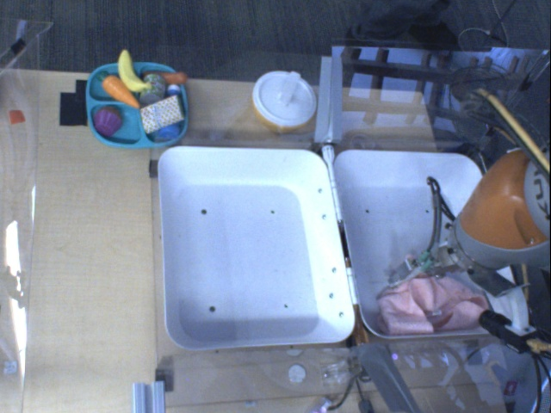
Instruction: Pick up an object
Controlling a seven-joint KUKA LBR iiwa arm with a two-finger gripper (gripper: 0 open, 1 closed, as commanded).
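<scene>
robotics lab test cell. light wood bench (77, 256) with two white bins (241, 239) bolted side by side, clear acrylic guard panels (21, 144) at edges, metal frame (405, 67) and loose cables (508, 24) at back, grey carpet (215, 15) behind. blue tray of toy food (133, 106) = test props, not kitchen.

Bright, even overhead light, washing the two white bins (258, 166) nearly to glare, with only soft grey shading along their inner walls. Pale reflections streaking the clear panel (17, 256) at left. Soft focus throughout, murkier and dimmer toward the top right corner and blurred along the bottom edge
</scene>
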